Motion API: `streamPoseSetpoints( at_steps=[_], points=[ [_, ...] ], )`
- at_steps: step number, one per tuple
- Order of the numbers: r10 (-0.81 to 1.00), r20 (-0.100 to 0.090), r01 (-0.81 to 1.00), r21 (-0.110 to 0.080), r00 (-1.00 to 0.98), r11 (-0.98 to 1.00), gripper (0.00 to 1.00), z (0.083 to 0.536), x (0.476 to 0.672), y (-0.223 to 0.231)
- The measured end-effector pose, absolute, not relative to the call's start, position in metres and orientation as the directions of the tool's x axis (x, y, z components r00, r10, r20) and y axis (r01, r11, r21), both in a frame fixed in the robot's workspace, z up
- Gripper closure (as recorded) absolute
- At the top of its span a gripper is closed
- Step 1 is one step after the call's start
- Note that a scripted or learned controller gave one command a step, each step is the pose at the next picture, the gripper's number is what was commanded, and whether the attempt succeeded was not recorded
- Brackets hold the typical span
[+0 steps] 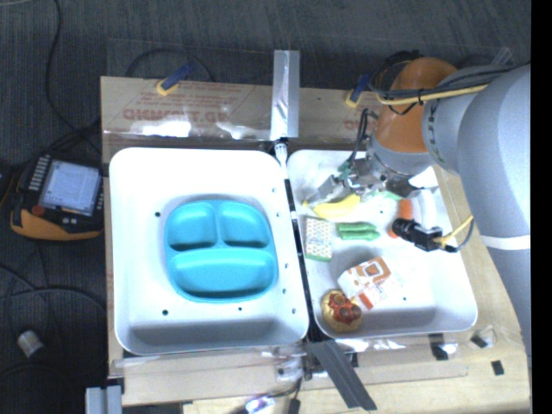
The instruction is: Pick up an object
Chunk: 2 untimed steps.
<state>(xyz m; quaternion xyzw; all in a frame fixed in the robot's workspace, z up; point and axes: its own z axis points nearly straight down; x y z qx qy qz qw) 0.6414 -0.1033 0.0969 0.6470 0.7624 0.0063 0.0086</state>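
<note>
My tool (pixel 358 175) sits over the banana (pixel 336 205); grip state can't tell. Banana prob. light, smooth plastic; I'd pinch mid-body.

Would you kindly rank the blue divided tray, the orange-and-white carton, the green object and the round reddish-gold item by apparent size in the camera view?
1. blue divided tray
2. orange-and-white carton
3. round reddish-gold item and green object: too alike in apparent size to rank.

In the right bin (pixel 457 304): a yellow banana (pixel 335 206), green piece (pixel 357 229), mesh packet (pixel 316 239), orange-white carton (pixel 367 283), and brown ball (pixel 341 310).
</note>
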Motion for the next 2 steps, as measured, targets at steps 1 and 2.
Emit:
streamPoseSetpoints(
  at_steps=[1, 2],
  points=[
    [0.987, -0.005, 0.986, 0.021, -0.163, 0.163, 0.00, 0.0968, 0.6414, -0.1033],
    [0.987, -0.005, 0.986, 0.021, -0.163, 0.163, 0.00, 0.0968, 0.6414, -0.1033]
  ],
)
